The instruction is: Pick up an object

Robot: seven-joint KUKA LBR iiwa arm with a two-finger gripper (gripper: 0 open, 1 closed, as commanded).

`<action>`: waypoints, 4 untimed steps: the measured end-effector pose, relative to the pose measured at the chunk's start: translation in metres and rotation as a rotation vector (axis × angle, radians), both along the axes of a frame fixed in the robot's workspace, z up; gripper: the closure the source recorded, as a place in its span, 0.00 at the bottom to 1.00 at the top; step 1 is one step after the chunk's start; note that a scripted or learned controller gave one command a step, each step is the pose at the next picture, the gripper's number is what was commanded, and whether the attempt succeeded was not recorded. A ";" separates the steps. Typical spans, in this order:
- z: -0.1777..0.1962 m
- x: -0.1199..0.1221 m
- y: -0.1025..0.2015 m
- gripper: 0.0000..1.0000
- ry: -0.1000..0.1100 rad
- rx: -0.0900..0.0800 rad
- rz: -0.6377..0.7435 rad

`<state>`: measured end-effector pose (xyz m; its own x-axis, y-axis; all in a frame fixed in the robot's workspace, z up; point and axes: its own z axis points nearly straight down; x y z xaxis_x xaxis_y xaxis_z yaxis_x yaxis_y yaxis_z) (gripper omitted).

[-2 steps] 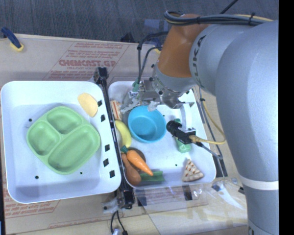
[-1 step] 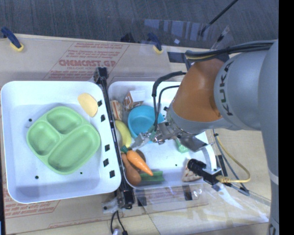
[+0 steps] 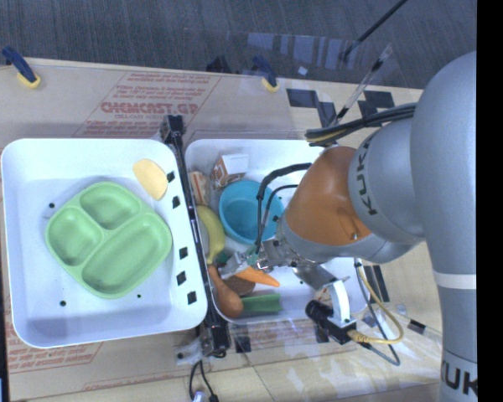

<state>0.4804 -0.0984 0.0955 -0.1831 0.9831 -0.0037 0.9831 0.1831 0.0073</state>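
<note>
The arm's wrist hides the claw (image 3: 264, 258) over the right bin (image 3: 235, 151); its state I cannot tell. Beneath, near the bin's front-left corner, lies a carrot (image 3: 258, 277), probably light, stiff, smooth plastic; best pinched across its thicker middle.

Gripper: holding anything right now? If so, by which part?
Cannot be told. The grey arm's orange-banded wrist hangs low over the right white bin, above the orange carrot and blue plastic cup, and hides whatever is below it.
</note>
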 end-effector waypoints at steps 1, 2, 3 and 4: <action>0.010 0.001 0.000 1.00 0.004 0.000 0.016; 0.020 0.002 0.001 1.00 0.010 -0.001 0.028; 0.029 0.002 0.001 1.00 0.015 -0.001 0.039; 0.096 -0.003 0.020 1.00 0.013 0.003 -0.245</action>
